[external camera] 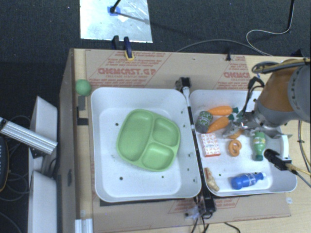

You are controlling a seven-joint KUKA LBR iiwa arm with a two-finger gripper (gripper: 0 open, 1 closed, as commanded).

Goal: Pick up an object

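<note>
The right bin (pixel 286 181) holds several small objects. Two orange carrots (pixel 219 110) (pixel 218 124) lie at its far left beside a round green and brown piece (pixel 204 118). A white and red box (pixel 210 144), an orange ring (pixel 234 147), a green bottle (pixel 259 146) and a blue bottle (pixel 247 180) lie nearer the front. My gripper (pixel 238 126) hangs low over the bin's middle, just right of the lower carrot's tip and above the orange ring. Nothing shows as held.
The left bin (pixel 104 178) carries a green divided plate (pixel 148 140). A tan piece (pixel 211 177) lies at the right bin's front left. A green ball (pixel 83 87) sits on the bench at the left. The grey and orange arm (pixel 282 93) covers the right bin's far right.
</note>
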